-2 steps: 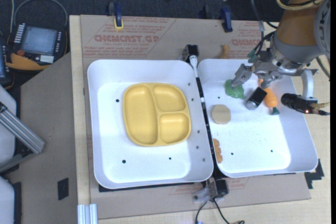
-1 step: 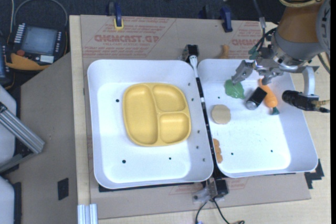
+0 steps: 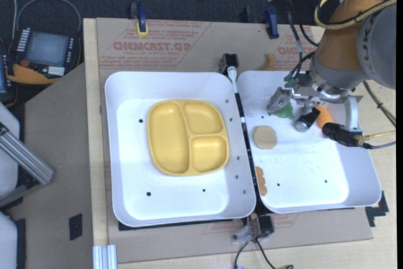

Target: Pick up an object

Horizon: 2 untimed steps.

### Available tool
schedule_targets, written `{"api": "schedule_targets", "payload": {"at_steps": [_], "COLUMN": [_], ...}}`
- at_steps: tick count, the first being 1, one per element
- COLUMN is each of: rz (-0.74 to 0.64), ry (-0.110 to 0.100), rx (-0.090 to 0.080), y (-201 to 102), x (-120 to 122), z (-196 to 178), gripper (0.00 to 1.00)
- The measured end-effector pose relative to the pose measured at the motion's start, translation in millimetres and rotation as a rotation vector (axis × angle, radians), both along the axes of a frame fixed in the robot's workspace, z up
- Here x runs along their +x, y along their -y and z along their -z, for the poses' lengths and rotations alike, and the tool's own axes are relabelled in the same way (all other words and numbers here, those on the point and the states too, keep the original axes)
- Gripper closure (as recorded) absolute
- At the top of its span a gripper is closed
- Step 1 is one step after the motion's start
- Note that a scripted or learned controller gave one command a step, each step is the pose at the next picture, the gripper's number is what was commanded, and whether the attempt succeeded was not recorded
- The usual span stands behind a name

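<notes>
End effector [image 3: 291,111] hung low in the right bin [image 3: 327,189], in its upper part, below the grey arm [image 3: 359,41] with its orange band. I could not tell how far it was opened, nor whether it gripped anything.

Largest first: the left bin [image 3: 126,192] carried a yellow divided plate [image 3: 187,137], well apart from the tool. In the right bin a round tan piece, perhaps a cookie [image 3: 265,137], lay just below and to the left of the tool. A green item [image 3: 285,111] and an orange item [image 3: 323,115] sat beside the tool, partly hidden.

To do the step well, I judged it should centre over one item, descend straight, and close only once that item sat squarely between the tips, clear of the bin wall.
</notes>
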State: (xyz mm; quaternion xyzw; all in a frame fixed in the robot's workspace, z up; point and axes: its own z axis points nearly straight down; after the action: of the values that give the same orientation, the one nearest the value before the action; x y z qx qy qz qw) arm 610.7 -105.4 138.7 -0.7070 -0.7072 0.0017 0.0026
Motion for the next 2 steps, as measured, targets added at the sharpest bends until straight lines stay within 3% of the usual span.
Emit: {"api": "schedule_targets", "payload": {"at_steps": [1, 2], "rz": [0.0, 0.001], "ry": [0.008, 0.009], "rx": [-0.001, -0.002], "y": [-0.6, 0.0], "x": [0.8, 1.0], "z": [37.5, 28.4], "gripper": [0.0, 1.0]}}
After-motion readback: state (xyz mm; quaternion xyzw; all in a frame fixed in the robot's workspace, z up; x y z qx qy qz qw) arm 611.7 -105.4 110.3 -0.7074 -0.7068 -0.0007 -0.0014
